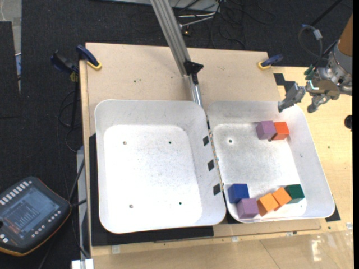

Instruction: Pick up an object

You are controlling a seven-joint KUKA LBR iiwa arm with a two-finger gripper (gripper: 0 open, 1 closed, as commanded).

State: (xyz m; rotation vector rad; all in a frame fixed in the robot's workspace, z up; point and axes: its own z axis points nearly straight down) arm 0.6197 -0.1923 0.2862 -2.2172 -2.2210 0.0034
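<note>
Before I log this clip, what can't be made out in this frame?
- Arm: cut off by the camera view's right edge above the wrist.
- Gripper: two dark fingers spread apart over the right bin's upper right rim; pads too small to read.
- Orange block and purple block: touching or merely adjacent, unclear.
- Handheld pendant: screen text too small.

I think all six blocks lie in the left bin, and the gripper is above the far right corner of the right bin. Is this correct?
Not quite: the six blocks, such as the blue block, lie in the right bin, not the left bin, as the camera view shows. The gripper is indeed above its far right corner.
</note>
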